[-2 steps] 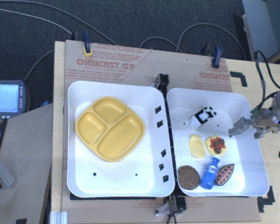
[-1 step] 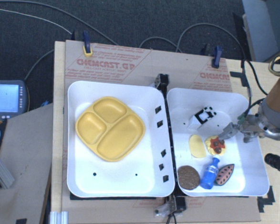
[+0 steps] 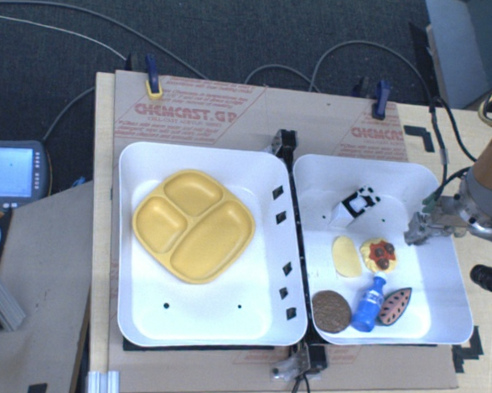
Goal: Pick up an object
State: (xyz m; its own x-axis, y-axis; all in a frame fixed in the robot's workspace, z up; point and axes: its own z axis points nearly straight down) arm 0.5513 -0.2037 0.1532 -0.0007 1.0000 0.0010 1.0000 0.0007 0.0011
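The right bin [image 3: 438,331] holds several small items: a pale yellow oval piece [image 3: 346,256], a red and yellow flower-like toy [image 3: 380,255], a blue bottle [image 3: 369,304], a brown round disc [image 3: 331,311], a brown spotted oval [image 3: 395,305] and a black and white tag [image 3: 361,203]. My gripper [image 3: 420,230] hangs over the right side of this bin, right of the flower toy and apart from it. Nothing shows between its fingers.
The left bin [image 3: 137,310] carries a yellow divided plate [image 3: 193,226]. Black clips line the wall between the bins [image 3: 287,228]. Blue clamps [image 3: 154,76] hold the cardboard base at the back. A small screen [image 3: 8,169] stands off the bench at far left.
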